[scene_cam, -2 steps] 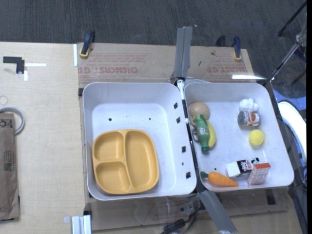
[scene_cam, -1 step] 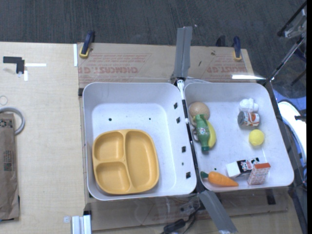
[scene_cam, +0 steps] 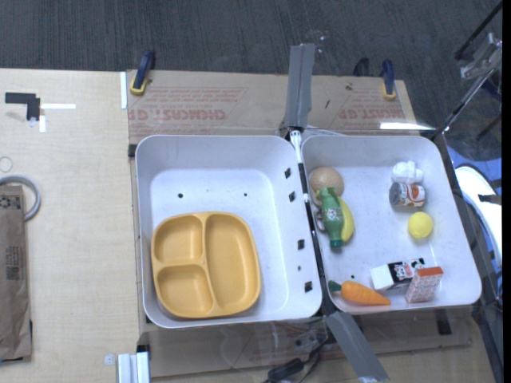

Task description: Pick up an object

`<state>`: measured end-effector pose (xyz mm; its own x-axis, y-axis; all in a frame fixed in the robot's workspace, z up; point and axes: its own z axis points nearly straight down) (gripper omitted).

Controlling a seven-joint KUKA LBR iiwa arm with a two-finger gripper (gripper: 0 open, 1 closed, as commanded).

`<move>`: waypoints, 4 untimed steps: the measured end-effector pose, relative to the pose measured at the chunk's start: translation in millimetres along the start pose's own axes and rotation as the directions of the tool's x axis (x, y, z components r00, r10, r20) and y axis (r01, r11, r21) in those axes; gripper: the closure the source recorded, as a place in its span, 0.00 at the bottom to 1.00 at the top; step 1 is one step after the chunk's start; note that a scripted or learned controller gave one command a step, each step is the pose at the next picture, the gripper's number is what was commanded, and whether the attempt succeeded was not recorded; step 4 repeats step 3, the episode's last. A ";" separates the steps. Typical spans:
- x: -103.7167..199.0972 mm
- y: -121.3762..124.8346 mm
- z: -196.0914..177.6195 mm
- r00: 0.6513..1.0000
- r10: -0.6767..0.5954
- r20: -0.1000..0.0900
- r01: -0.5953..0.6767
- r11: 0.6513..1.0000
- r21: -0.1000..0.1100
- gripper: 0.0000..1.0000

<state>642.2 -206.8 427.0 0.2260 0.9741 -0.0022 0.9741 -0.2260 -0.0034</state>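
Pincer state cannot be told; carrot point(scene_cam: 364, 294) and lemon point(scene_cam: 420, 225) lie in the right bin point(scene_cam: 459, 238).

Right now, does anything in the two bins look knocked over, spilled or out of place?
Nothing looks spilled or broken. The green bottle lies on its side across the banana in the right bin, and the small carton sits tilted near the front corner. The yellow divided plate lies flat in the left bin.

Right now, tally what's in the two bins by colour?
Yellow: 3, divided plate, lemon, banana
Orange: 2, carrot, juice carton
Green: 1, bottle
Brown: 1, kiwi
White-mixed: 2, small figure, small box
Total: 9
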 end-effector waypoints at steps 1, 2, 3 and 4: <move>0.3 0.9 -7.8 1.000 -0.002 0.003 0.002 1.000 0.002 1.00; 0.7 1.9 -15.0 1.000 -0.004 0.005 0.004 1.000 0.004 1.00; 1.3 2.9 -22.3 1.000 -0.006 0.008 0.006 1.000 0.006 1.00; 1.3 2.9 -22.3 1.000 -0.006 0.008 0.006 1.000 0.006 1.00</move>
